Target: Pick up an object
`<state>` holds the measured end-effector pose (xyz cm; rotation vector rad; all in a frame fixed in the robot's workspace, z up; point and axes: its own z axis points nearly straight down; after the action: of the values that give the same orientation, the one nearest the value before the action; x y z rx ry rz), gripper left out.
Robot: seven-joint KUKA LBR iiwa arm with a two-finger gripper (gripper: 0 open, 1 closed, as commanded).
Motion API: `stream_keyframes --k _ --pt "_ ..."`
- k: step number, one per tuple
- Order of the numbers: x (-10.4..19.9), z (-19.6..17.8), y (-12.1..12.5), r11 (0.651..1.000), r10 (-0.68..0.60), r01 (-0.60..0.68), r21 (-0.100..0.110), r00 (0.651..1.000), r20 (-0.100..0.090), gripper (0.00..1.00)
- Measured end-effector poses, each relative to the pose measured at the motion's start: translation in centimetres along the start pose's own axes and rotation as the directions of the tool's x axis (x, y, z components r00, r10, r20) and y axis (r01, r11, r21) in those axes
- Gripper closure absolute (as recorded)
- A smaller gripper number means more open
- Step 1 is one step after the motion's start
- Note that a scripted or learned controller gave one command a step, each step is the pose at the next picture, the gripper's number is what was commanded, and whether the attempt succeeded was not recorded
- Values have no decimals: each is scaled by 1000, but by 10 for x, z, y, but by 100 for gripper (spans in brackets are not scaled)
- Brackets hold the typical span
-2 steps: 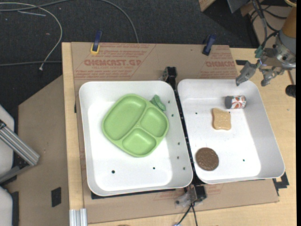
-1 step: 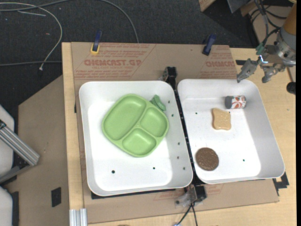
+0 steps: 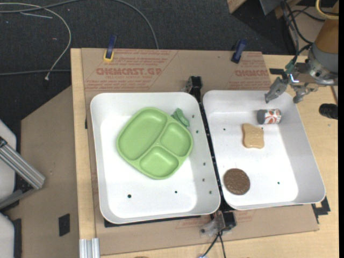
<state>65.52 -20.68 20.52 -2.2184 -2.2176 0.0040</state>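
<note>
1. Since no single object is named, the small can (image 3: 269,116) lying on its side is my pick as the likeliest target; it rests near the 1 o'clock corner of the right bin (image 3: 301,160), close to the far wall.
2. The gripper (image 3: 287,92) hangs just above it, at about 1 o'clock from the can, with its two fingers spread wide and nothing between them.
3. In my judgement the step in hand is the approach: the fingers are open and apart from the can, so no grasp has begun.
4. The next move calls for shifting toward 7 o'clock until the fingers straddle the can, then dropping and pinching across its round body; a can on its side may roll, so the fingers should close square to its axis.
5. At 7 o'clock from the can lies a toast-like tan slice (image 3: 253,136), near enough to be nudged.
6. Further toward 7 o'clock sits a round brown cookie (image 3: 236,181), well apart.
7. The left bin (image 3: 107,160) holds a green divided plate (image 3: 155,142), with a small green item (image 3: 181,117) touching its 1 o'clock edge.
</note>
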Motion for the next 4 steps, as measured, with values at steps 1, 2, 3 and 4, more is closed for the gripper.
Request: stream_keyframes --k 1,2,3,4 --pt "4 61 -7 1000 -1 1 2 1000 -1 0" --pt "3 93 -2 1000 -1 1 -19 1000 6 0" --pt "3 79 0 1000 -3 3 -25 1000 8 100" --pt "5 13 6 1000 -2 2 -14 1000 4 100"
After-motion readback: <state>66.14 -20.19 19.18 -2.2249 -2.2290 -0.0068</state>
